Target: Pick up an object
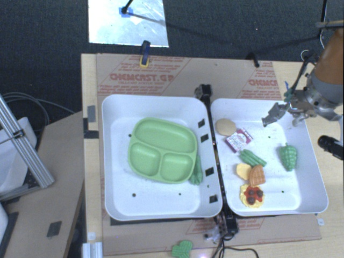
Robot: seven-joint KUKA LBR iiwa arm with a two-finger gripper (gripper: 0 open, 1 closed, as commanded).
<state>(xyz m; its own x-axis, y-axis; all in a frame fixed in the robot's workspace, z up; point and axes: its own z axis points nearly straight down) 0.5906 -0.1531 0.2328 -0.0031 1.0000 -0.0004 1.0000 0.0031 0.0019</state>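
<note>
While the grey arm (328, 74) reaches in from the right, its end effector (285, 114) hangs over the far right part of the right bin (314, 190), its two fingers spread apart with nothing between them. One dark finger (270, 117) points left and down toward the bin floor; the other sits near the right rim.

The things to pick lie in the right bin. A round tan cookie-like piece (226, 126) rests at the far left corner, with a small red and white packet (238, 140) just beside it on the near right. Nearer still, a green pod-shaped toy (252, 158) lies at a slant, touching or almost touching an orange waffle-like piece (257, 175) and a yellow piece (243, 171). At the near edge of this cluster sits a yellow and red pizza-like toy (252, 196). A green ribbed toy (288, 157), like a bunch of grapes, lies apart on the right, nearest to the end effector yet not touching it.

The left bin (115, 198) holds a light green divided tray (162, 150) with three compartments, and a green leafy piece (196, 171) lies against its right edge. Both bins rest on a cardboard sheet on the tabletop (88, 90). Another green toy (181, 248) lies on the near side, outside the bins.
</note>
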